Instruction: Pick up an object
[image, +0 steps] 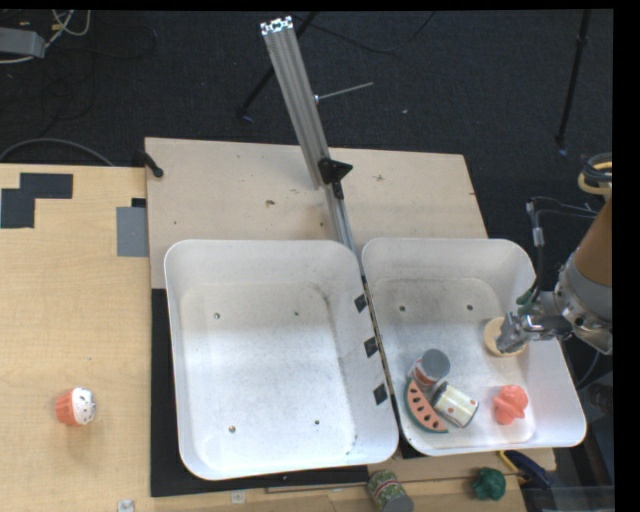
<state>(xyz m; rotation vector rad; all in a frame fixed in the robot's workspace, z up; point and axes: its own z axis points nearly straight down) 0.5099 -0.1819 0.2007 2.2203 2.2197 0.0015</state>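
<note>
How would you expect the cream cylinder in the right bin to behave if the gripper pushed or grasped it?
The cream cylinder lies on its side, so a push across its axis would probably roll it. It leans against the red curved piece, which may block rolling that way. It looks rigid and small, so likely light; its rounded surface might slip from the fingers.

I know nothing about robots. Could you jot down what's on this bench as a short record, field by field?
arm: reaches in from the right, gripper low over the right bin
under gripper: tan round piece by the bin's right wall
right bin, near end: grey-topped can, red slice, cream block, orange lump
left bin: white, speckled floor
outside bins: orange-white toy on the wooden table at left; green ball and a dark can below the right bin
pickup: not done yet
</note>
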